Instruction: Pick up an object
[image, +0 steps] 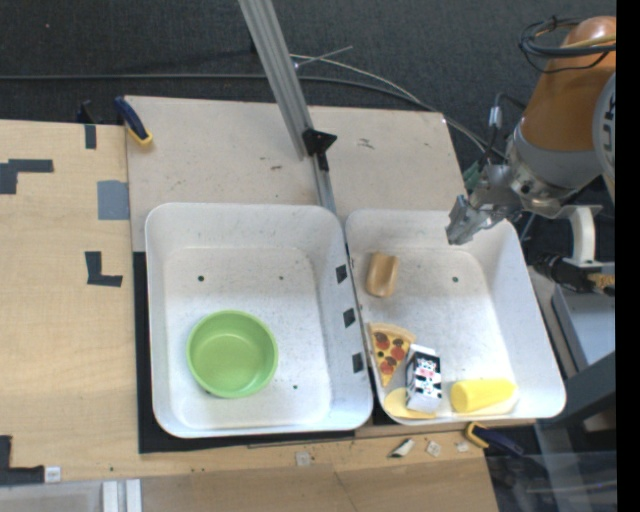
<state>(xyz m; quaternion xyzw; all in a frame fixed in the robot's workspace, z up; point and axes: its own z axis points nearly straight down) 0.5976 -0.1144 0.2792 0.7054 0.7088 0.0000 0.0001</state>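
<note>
The right bin (500, 300) holds a tan bread roll (381, 273) near its left wall, a pizza slice (389, 347), a small black-and-white carton (425, 378) and a yellow block (482, 394) along its front. A green bowl (232, 352) sits in the left bin (240, 240). My gripper (462, 228) hangs over the far right edge of the right bin, well above and to the right of the roll. Nothing shows between its fingers.
A grey metal pole (290, 95) slants down to the bins' shared far corner. A blue and yellow clamp (133, 120) lies at the bench's far left. Another clamp (487, 437) sits at the front of the right bin.
</note>
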